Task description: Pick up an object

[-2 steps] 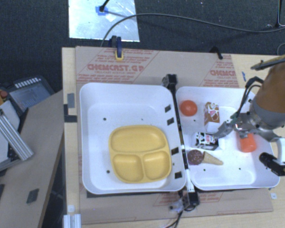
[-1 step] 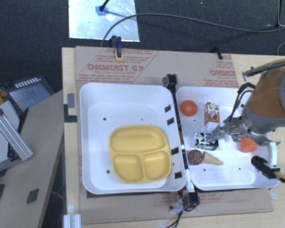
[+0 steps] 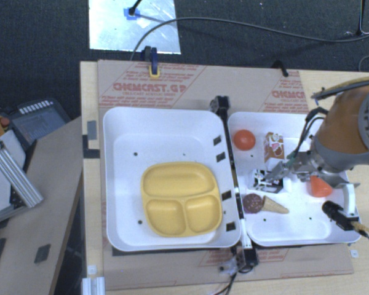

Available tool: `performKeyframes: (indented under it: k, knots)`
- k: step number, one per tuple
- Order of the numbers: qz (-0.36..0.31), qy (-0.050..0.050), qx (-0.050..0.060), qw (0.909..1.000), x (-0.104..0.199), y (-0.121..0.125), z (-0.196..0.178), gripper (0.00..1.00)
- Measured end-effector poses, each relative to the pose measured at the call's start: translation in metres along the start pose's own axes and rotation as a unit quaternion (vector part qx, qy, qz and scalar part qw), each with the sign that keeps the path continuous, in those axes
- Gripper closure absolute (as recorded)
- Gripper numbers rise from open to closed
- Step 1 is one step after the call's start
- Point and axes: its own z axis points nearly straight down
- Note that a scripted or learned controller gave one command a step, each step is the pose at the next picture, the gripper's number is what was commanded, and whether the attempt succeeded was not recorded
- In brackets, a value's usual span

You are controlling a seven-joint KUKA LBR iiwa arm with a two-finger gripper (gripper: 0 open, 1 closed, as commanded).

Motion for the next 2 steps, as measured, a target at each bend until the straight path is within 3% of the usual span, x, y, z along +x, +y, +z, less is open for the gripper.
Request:
performKeyframes:
  k: [1, 2]
  knots:
    - [0.0, -0.002, -0.005, 1.0, 0.0, 0.003, -0.012, 1.0]
    - [-0.001, -0.001, 0.004, 1.0, 0.01, 0.006, -0.066, 1.0]
